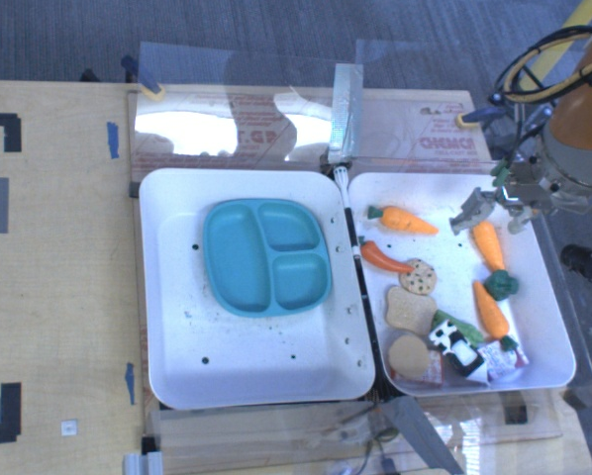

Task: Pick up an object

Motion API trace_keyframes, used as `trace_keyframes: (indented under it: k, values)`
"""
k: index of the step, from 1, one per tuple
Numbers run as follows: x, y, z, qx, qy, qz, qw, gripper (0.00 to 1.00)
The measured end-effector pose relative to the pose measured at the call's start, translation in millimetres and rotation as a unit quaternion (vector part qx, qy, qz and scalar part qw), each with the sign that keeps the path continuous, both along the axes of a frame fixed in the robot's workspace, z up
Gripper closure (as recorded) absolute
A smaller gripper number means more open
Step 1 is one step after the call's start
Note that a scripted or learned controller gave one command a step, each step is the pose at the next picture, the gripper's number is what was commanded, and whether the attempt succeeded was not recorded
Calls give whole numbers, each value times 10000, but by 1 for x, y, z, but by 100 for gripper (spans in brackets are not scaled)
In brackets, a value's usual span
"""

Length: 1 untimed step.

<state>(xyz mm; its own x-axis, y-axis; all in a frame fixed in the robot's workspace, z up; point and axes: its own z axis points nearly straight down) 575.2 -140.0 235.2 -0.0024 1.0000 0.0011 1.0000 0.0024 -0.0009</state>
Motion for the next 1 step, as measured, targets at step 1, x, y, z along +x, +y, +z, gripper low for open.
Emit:
trace_keyframes:
  k: [1]
  values:
    - [41, -42, -119, -12, -33, 1713, 9852, 0]
